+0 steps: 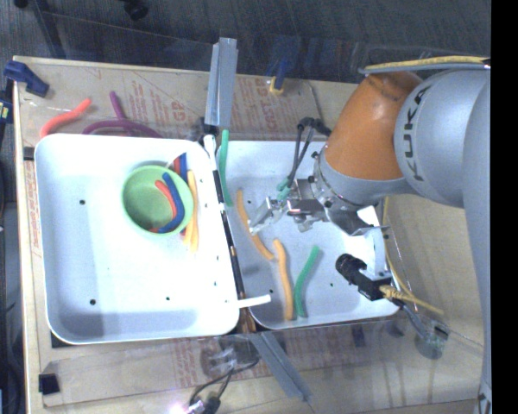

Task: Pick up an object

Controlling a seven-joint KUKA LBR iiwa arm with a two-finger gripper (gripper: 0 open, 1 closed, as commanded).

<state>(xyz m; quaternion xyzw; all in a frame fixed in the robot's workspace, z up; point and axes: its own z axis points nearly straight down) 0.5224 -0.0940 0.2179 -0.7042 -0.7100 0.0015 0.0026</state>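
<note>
The nearest thing to the hand [263, 215] is a curved orange stick [249, 229], lying flat in the right bin [341, 307] near the wall it shares with the left bin [112, 291]. The hand hangs just above that stick's upper half, and nothing can be seen held in it; whether it is open or closed cannot be told from this angle. A second orange stick [285, 283] lies just below the first, running toward the near rim, and a green stick [306, 281] lies beside it, the two close together but apart. Another green stick [224, 155] rests along the top of the shared wall. The grey arm [440, 136] reaches in from the right over the right bin. In the left bin sits a green bowl [155, 198] with several coloured sticks leaning across its right side. Both bins stand on the brown worktop [138, 362], where a red stick [65, 117] lies beyond the left bin.
</note>
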